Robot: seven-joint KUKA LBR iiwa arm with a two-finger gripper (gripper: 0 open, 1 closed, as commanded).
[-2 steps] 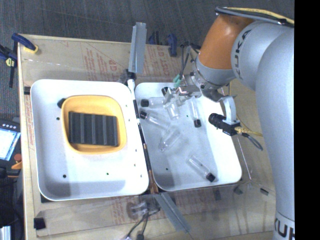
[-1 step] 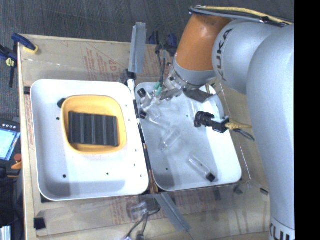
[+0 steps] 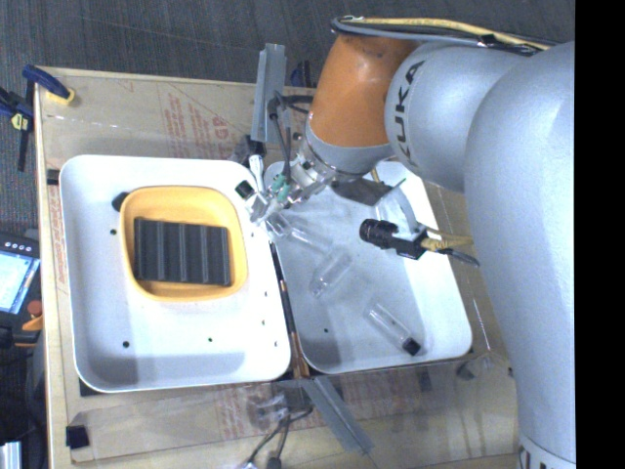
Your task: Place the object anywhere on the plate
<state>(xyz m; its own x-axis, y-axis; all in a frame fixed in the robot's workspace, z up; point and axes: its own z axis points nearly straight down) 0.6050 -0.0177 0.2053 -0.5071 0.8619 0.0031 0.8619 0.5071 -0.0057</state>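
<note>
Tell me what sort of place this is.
Probably a robotics lab bench: a KUKA arm reaches over side-by-side white bins, the left one holding a yellow plate, on a plywood board.

The plate (image 3: 182, 197) lies in the left bin (image 3: 166, 350).

Plate (image 3: 182, 197) glossy yellow plastic; left bin (image 3: 98, 345) smooth white plastic; bench (image 3: 146, 106) matt wood.

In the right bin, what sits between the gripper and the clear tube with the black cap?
Another clear piece lies between the gripper and the black-capped tube, roughly midway, as seen in the camera view.
</note>
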